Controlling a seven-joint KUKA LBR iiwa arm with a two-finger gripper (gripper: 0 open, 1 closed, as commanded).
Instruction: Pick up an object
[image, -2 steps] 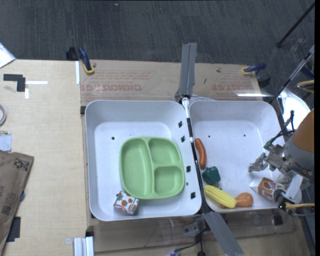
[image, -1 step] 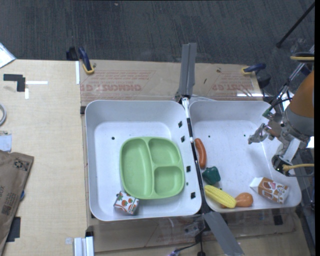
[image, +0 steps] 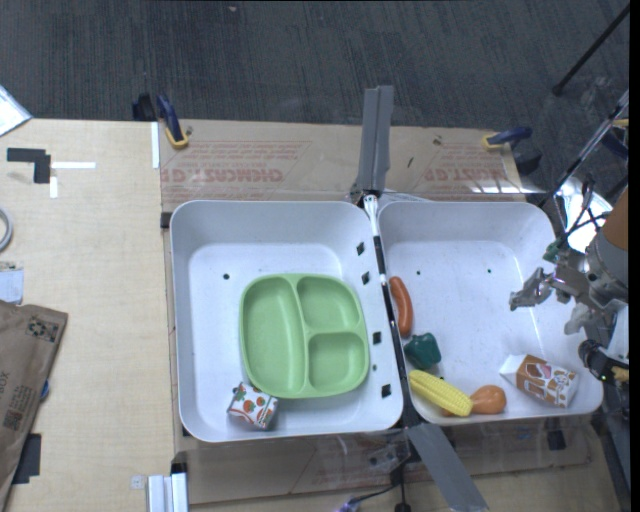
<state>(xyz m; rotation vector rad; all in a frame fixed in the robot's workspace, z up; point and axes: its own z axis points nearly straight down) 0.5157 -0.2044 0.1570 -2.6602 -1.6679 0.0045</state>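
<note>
The right bin (image: 470, 240) holds an orange-red sausage (image: 401, 303), a dark green pepper (image: 424, 349), a yellow corn cob (image: 440, 393), a small orange fruit (image: 488, 399) and a white-and-brown carton (image: 545, 380). My gripper (image: 553, 308) hangs over the right side of this bin, above and slightly behind the carton. It is open, with nothing between its fingers. One fingertip (image: 524, 296) points left over bare bin floor.
The left bin (image: 200, 250) holds a green divided plate (image: 305, 335) and a small red-and-white carton (image: 252, 407) at its front edge. A grey divider bar (image: 377, 140) runs between the bins. Blue clamps (image: 172, 122) sit at the bench's back.
</note>
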